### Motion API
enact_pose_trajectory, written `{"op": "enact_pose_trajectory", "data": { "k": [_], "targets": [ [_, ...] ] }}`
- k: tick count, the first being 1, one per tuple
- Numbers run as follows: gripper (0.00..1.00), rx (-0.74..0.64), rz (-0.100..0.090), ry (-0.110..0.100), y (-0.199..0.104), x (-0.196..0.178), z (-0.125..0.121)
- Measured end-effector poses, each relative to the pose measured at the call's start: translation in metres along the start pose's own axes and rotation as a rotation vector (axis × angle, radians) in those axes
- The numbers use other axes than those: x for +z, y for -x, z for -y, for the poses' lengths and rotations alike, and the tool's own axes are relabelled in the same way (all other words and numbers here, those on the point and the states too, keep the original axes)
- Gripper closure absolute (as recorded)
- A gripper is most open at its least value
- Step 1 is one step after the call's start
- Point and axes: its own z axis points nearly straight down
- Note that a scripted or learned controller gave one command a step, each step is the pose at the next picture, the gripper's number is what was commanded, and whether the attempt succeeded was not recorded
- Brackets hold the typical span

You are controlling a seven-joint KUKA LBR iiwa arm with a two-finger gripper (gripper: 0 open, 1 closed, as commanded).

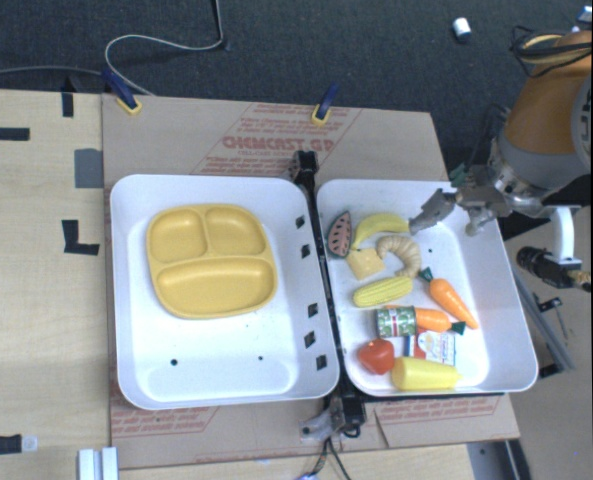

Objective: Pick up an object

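The right bin point(501, 298) holds several toy foods: a watermelon slice point(338, 233), a banana point(379, 226), a beige curved piece point(404, 250), a corn cob point(384, 290), a carrot point(452, 302), a small can point(396, 321), a red tomato point(376, 355) and a yellow oblong piece point(424, 373). My gripper point(449, 217) hangs over the bin's upper right part, just right of the banana. It is open, its fingers spread with nothing between them.
The left bin point(136, 348) carries a yellow divided plate point(213, 260). A black hinge strip point(316, 268) runs between the bins. Blue-yellow clamps point(324, 105) sit on the cardboard at the back. The arm's orange band point(546, 98) rises at right.
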Motion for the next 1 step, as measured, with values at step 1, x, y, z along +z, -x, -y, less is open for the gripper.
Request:
{"op": "enact_pose_trajectory", "data": {
  "k": [1],
  "targets": [
    [0.0,0.0,0.0,0.001,-0.0003,0.1357,0.0389]
  ]
}}
